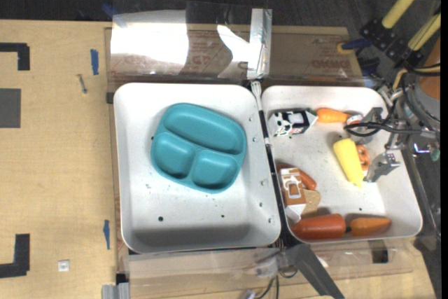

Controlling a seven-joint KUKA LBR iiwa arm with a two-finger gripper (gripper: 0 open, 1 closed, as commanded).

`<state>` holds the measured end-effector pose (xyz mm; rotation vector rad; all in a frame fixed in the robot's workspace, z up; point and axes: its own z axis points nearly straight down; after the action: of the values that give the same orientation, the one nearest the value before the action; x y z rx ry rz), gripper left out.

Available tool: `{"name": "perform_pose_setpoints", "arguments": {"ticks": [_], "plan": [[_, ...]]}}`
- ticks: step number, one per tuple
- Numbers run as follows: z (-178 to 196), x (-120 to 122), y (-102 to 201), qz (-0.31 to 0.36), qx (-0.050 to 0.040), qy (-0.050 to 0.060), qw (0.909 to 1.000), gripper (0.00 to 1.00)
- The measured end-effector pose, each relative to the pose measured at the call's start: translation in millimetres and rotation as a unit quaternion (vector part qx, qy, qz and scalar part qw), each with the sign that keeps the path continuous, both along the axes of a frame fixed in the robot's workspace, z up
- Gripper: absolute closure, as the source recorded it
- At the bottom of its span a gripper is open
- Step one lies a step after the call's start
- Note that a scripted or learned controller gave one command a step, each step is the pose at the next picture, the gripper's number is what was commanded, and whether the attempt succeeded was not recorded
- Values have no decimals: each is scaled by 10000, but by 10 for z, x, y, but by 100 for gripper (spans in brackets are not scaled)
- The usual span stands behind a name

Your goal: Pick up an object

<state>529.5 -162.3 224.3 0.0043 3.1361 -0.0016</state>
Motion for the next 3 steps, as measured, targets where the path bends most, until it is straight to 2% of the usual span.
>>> {"name": "perform_pose_setpoints", "arguments": {"ticks": [1,2,3], "plan": [[-1347,211,-237,-658,-2,-47,9978,0],[-1218,242,-234,-652,-18,-99,9978,100],[546,650,-229,-913,-6,-63,9958,100]]}}
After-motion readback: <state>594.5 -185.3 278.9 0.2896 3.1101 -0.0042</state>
